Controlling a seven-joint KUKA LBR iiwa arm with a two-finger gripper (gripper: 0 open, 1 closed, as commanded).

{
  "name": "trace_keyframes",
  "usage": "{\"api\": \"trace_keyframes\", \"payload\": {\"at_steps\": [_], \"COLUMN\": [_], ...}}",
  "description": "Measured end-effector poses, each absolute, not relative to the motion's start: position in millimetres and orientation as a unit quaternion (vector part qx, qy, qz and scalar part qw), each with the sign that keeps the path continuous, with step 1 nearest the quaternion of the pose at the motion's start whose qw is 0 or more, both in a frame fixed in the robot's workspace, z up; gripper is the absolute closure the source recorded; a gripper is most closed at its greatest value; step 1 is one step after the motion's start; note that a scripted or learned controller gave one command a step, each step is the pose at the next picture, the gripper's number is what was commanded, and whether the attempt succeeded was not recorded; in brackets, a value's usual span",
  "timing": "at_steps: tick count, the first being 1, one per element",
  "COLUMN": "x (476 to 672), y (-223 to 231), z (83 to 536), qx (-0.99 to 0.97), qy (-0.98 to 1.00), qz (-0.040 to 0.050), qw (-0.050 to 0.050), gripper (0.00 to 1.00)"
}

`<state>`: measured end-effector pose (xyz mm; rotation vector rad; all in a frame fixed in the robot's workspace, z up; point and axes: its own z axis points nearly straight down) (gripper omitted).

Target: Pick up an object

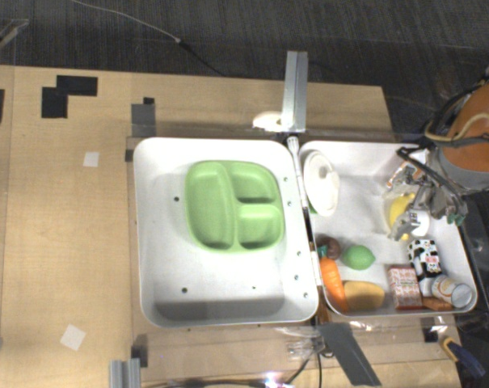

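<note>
Pincer [405, 203] low over yellow banana [398, 211] in right bin [361, 153]

The scene is evenly and brightly lit from above. The white bins [159, 241] are nearly washed out, with soft grey shadows along the inner walls. A small glare spot is seen at the bottom edge. Detail around the arm [474, 140] is slightly blurred.
</note>
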<state>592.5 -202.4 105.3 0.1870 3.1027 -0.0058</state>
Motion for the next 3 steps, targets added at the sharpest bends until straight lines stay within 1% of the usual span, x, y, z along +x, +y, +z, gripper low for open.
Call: {"api": "trace_keyframes", "payload": {"at_steps": [1,2,3], "x": [602.8,528.7,560.0], "y": [-188.4,-205.7,-156.4], "z": [89.5,90.9,90.9], "qx": [0.132,0.095,-0.013], "qy": [0.991,0.995,1.000], "qz": [-0.0003,-0.0011,-0.0015], "qw": [0.008,0.009,0.010], "gripper": [0.00,0.00,0.00]}}
